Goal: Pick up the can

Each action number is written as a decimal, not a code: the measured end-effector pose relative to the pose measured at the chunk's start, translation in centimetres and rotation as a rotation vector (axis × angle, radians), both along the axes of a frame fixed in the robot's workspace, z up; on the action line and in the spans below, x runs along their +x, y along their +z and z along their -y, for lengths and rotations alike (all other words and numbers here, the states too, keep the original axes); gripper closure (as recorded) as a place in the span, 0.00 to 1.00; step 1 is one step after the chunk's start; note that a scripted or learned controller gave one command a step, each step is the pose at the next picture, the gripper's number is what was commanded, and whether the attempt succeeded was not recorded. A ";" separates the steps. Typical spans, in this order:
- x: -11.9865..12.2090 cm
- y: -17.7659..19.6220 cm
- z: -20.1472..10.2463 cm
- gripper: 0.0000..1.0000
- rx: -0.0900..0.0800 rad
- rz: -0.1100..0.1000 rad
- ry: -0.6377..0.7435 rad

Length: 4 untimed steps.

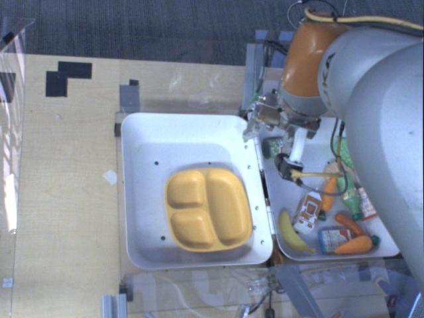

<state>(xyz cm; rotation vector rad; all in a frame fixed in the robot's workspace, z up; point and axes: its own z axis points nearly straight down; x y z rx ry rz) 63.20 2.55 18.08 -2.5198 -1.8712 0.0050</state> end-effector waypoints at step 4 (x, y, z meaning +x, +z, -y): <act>-3.3 -7.7 -9.9 1.00 -0.005 0.012 -0.041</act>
